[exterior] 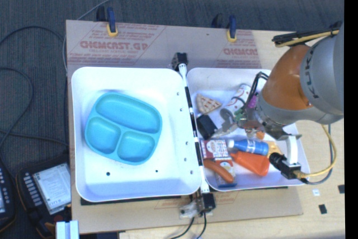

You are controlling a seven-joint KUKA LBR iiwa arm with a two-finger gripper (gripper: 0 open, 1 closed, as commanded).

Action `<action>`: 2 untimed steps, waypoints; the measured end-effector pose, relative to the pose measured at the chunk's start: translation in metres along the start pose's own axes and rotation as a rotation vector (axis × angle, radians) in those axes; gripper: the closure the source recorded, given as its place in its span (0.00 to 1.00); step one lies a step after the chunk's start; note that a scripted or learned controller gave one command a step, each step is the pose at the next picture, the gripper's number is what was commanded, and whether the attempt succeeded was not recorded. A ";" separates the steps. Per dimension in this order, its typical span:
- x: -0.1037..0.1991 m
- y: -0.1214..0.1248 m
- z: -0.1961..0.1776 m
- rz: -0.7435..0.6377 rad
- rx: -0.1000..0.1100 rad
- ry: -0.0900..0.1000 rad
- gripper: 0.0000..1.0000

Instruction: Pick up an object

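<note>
Right bin (197, 78) clutter lies beneath the pincer (241, 117); its opening unclear.

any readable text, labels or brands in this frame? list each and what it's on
"CHEMCAST GP": red print on the brown board behind the left bin.
"CHEMCAST": the same print, cut off, behind the right bin, by the yellow clamp.
Red-and-white packet in the right bin: printed, too small to read.
Blue tube: too blurred to read.

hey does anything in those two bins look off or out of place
Nothing looks spilled or broken. The right bin holds a jumble of small items lying against one another, including a blue tube and an orange bottle. The left bin holds one blue divided tray, sitting askew.
</note>
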State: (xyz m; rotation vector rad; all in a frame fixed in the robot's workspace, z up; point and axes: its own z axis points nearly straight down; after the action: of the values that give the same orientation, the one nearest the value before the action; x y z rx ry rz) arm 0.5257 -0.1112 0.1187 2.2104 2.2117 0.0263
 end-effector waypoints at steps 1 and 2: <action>0.000 0.001 -0.010 0.000 0.000 0.000 1.00; 0.000 0.001 -0.010 0.000 0.000 0.000 0.00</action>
State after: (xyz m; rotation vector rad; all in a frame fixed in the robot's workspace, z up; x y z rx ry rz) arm 0.5261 -0.1113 0.1283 2.2098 2.2116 0.0260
